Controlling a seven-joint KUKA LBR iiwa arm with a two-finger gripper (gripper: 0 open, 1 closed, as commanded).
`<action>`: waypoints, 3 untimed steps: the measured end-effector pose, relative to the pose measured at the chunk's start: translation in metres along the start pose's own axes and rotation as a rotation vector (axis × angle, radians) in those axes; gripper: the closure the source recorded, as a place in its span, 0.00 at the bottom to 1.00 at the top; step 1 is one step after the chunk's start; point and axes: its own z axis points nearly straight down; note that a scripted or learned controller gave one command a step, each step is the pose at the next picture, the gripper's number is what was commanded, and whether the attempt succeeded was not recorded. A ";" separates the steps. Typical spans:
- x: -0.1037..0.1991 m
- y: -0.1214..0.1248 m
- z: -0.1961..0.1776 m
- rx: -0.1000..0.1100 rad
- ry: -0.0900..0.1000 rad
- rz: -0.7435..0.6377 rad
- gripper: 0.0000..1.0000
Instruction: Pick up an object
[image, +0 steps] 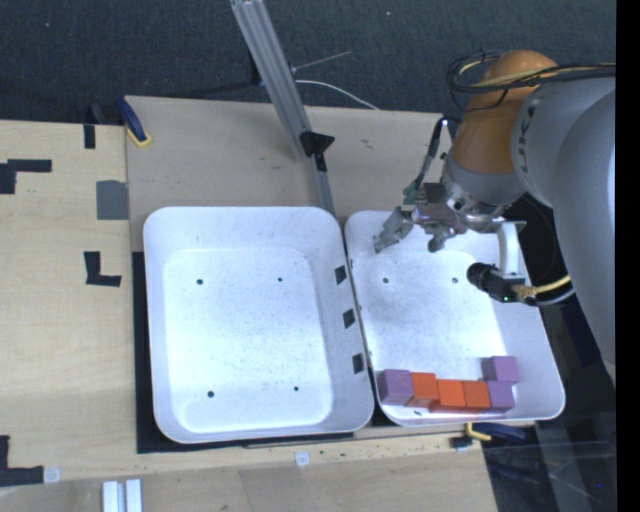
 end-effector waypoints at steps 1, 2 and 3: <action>-0.024 0.040 0.054 0.005 -0.003 0.002 0.00; -0.048 0.051 0.101 0.007 -0.002 0.004 0.00; -0.046 0.052 0.087 0.004 -0.004 0.000 1.00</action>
